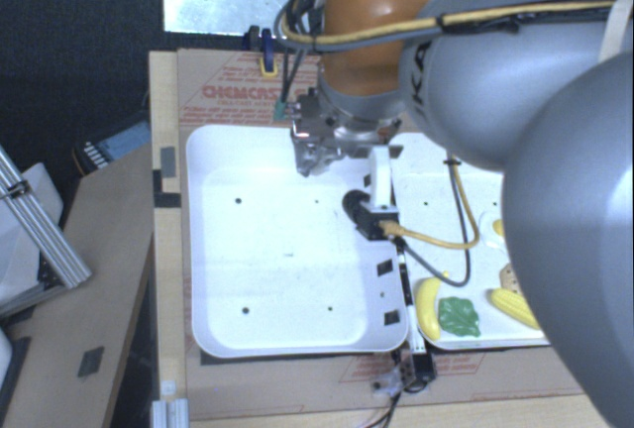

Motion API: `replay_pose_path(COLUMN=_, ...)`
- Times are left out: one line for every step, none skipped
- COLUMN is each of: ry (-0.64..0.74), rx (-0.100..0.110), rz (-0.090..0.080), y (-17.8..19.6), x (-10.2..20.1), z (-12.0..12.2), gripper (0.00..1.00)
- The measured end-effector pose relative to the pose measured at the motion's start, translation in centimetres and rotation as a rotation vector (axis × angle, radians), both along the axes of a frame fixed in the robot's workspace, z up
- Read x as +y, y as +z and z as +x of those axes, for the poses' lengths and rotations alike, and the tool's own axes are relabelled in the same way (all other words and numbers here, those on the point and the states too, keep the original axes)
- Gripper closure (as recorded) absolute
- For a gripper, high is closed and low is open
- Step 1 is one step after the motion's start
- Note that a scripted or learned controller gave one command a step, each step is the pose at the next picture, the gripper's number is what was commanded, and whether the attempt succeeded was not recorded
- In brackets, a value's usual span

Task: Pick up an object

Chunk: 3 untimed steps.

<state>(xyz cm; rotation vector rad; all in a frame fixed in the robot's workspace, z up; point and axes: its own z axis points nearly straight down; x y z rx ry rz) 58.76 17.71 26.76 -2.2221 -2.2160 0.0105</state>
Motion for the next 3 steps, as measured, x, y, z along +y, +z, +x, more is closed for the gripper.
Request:
replay_pose_path(ry=0.007, rx=0.002, rz=0.000, y=-16.3, x=3.4, z=7.9, gripper=1.00)
replay_pose_path(ry=0.009, rx=-0.012, rz=0.005, y=-11.7, x=5.9, z=8.2, gripper=1.00)
replay_pose_path(ry=0.008, rx=-0.013, rz=0.005, y=-7.4, x=5.7, z=8.2, gripper=1.00)
